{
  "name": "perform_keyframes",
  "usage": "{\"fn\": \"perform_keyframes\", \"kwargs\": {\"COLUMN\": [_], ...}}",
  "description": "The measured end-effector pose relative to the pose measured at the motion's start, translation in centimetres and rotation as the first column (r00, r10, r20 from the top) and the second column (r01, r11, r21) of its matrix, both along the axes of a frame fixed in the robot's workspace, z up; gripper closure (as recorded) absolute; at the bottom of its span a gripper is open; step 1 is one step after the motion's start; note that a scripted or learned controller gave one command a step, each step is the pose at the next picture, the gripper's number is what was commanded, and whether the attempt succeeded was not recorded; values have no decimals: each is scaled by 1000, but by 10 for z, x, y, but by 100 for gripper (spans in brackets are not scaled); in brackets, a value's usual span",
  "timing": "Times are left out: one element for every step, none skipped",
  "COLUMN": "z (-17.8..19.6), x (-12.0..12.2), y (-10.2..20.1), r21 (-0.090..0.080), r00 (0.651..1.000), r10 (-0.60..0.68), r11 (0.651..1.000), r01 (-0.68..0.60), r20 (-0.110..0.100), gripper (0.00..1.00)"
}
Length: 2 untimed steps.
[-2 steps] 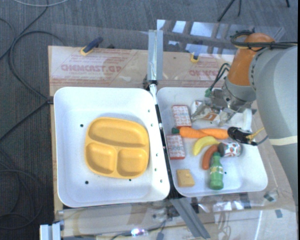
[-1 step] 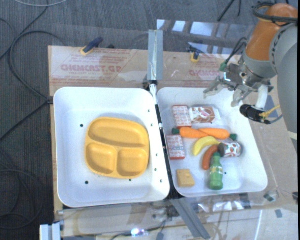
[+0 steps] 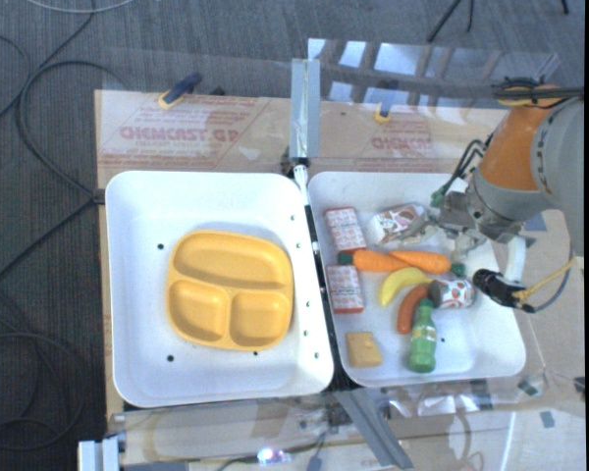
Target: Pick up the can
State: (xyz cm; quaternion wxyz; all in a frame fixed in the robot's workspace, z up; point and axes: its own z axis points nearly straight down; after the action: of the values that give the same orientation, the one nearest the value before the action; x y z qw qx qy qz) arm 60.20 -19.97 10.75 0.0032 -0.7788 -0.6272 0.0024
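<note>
A single fixed camera looks down at a slant from above the bench, far enough to frame both shallow white plastic bins, left (image 3: 137, 292) and right (image 3: 491, 356). The grey orange-banded arm (image 3: 530, 155) enters at three o'clock.

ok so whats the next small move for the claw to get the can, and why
Probably shift the claw down the view toward the can. The can lies on its side in the right bin, past the carrot, beside the banana, so the claw isn't over it yet.
</note>
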Motion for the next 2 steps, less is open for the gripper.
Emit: {"fn": "perform_keyframes", "kwargs": {"z": [15,15], "x": [55,55], "y": [-9,-9], "r21": [8,7], "r00": [994,994], "r10": [109,109], "r11": [994,994], "r01": [-109,-109], "r20": [-24,-24], "gripper": [0,0]}}
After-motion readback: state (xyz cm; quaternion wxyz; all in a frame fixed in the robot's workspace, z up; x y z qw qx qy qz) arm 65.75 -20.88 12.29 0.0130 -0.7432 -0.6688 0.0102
